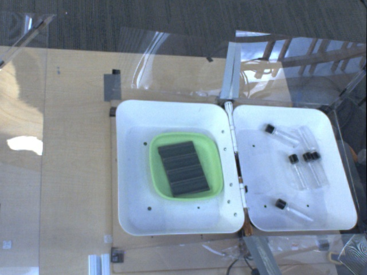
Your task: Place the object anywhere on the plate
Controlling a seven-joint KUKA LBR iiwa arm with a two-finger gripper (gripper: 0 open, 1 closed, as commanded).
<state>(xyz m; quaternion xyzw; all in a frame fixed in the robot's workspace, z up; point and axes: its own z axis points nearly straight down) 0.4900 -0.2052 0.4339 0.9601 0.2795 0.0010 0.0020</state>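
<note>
The block [183, 169] lies flat on the green plate [214, 159] in the left bin [132, 153], so placement looks done. At three o'clock, vials [303, 157] remain. End effector's state: cannot tell; next, verify only.

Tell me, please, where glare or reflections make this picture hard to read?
In the camera view, bright glare falls on the bench at left; reflections streak the clear sheet above the left bin; the clear vials in the right bin almost blend into the white, their black caps standing out; the dark block on the green plate reads sharply.
</note>
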